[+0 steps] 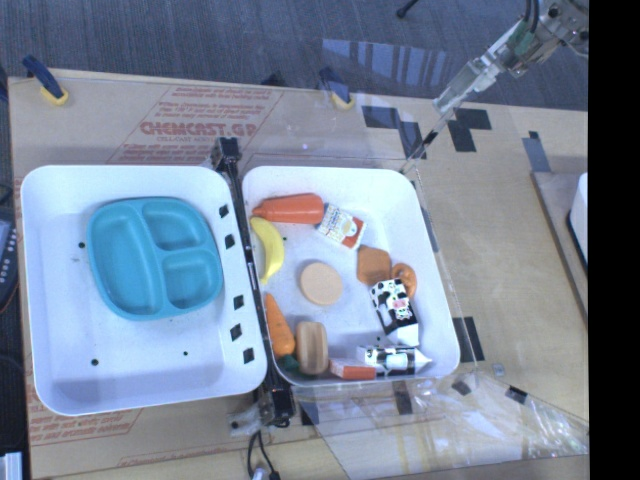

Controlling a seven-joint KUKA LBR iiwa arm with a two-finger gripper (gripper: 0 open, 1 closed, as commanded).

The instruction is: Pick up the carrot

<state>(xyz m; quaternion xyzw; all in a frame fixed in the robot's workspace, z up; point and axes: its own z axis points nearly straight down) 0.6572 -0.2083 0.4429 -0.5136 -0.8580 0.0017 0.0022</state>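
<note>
In the left bin lies a blue divided plate. In the right bin, the carrot lies near the left wall, low in the bin, just under the banana and beside a brown bread piece. Further right are a round cracker and a small cow-pattern carton. My gripper hangs well apart from the carrot, above the bench behind the right bin's far corner. My fingers look narrow, with nothing between them.
</note>
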